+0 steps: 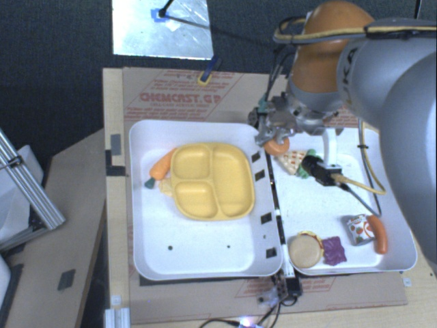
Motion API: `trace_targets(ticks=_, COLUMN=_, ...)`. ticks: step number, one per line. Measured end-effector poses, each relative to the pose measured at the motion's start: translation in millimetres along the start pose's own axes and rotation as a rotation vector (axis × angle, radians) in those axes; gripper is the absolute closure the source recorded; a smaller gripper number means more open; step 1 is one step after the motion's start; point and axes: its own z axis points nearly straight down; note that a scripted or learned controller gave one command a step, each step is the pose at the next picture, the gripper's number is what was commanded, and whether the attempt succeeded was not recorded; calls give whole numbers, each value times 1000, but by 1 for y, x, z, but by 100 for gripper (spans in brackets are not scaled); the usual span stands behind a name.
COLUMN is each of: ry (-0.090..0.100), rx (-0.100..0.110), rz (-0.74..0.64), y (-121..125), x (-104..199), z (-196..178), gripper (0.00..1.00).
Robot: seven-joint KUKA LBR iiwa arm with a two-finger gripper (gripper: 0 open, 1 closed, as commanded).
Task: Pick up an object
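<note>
Gripper (274,137), upper centre of frame at the wall between bins: finger opening cannot be told, an orange ring-shaped toy (277,146) seen just beneath it; a miss or knock against the wall is judged likely.

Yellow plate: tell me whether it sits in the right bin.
No, the yellow plate lies in the left bin, beside the toy carrot at its left edge.
</note>
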Motion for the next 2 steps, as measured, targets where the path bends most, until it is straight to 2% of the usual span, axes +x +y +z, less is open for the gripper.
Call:
trace_targets(ticks=1, ry=0, rx=0, rz=1, y=18, x=50, z=8, gripper=100)
trace_targets(ticks=2, ry=-1, rx=0, rz=3, y=18, x=66, z=-11, gripper=100)
